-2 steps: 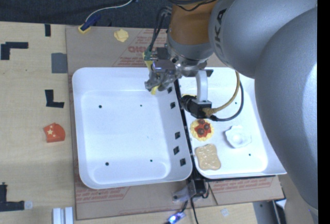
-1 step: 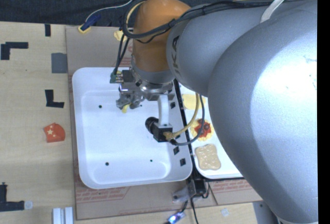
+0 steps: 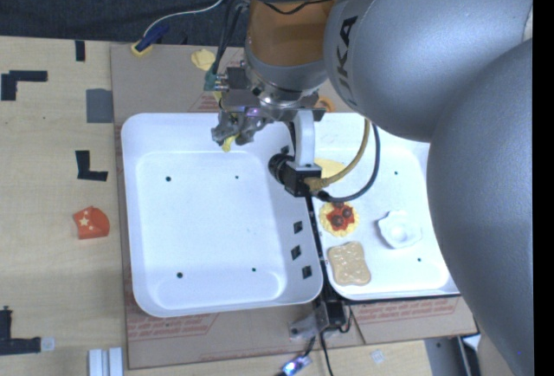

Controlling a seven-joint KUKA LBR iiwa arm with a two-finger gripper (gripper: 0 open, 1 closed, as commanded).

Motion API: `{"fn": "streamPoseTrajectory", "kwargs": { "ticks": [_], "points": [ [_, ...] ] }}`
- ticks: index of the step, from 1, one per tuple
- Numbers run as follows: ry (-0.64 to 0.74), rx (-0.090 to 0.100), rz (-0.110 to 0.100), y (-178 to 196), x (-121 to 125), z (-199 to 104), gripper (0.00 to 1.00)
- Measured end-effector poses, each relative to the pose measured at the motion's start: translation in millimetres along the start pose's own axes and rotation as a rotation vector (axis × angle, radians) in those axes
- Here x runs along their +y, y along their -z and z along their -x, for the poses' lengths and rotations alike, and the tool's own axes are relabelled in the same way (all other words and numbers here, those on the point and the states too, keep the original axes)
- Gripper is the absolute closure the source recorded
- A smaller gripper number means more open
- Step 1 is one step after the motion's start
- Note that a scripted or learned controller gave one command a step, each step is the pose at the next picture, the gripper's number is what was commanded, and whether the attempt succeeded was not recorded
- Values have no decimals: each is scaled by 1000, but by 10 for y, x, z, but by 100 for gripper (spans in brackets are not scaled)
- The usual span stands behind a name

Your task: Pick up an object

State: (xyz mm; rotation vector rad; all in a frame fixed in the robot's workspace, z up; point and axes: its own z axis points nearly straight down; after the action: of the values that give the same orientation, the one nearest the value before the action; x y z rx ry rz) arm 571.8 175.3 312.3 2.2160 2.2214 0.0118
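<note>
The hand (image 3: 232, 133), grip unclear, hangs over the left bin's (image 3: 147, 140) far rim, on a cardboard-covered bench (image 3: 121, 80).

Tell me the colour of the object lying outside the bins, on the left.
Red, seen in the camera view.

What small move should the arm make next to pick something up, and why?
Probably swing toward the right white bin, since that is where the pieces lie: a round yellow piece with red spots, a tan toast-shaped piece and a small white piece. The hand hangs at the left white bin's far edge.
</note>
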Motion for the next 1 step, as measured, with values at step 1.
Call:
{"fn": "streamPoseTrajectory", "kwargs": {
  "ticks": [1],
  "points": [
    [2, -5, -18, -988, 87, -540, 100]
  ]
}}
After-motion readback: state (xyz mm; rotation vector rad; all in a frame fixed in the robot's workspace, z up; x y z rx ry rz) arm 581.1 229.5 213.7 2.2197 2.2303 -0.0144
